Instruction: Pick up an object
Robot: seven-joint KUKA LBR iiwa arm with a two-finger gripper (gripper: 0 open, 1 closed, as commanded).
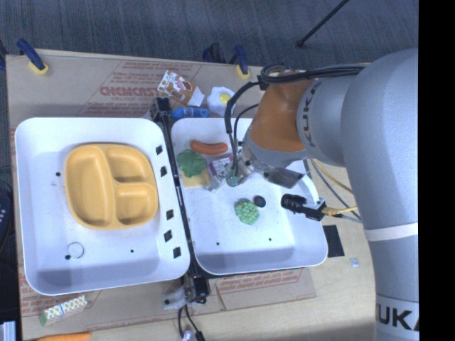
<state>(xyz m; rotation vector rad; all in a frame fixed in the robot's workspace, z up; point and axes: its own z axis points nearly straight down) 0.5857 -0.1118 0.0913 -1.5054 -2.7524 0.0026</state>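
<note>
The arm's grey body and orange band (281,119) cover the upper right part of the right bin (284,251), so that bin's far right corner and whatever lies under the wrist are hidden. The gripper (233,178) comes down just right of the cluster of toy food near the bin's upper left, and its tip is small and dark against the clutter; how wide it stands, and whether it has hold of anything, I cannot tell. Taking the right bin as the landmark: a toy sausage (209,147) lies near its upper left corner, a green leafy piece (190,163) sits just below the sausage against the left wall, and a yellowish piece (197,180) lies touching the leafy piece from below, partly hidden by it. Something small with a pinkish label (220,167) lies between the leafy piece and the gripper, too blurred to name. A green bumpy ball (247,211) rests apart from these near the bin's middle, with a small dark spot (259,202) just beside it. The lower half of the bin's floor is bare white around the ball. To the left, the other bin (35,261) holds a yellow divided plate (111,185). Blue clamps (32,55) grip the bench's far edge.
</note>
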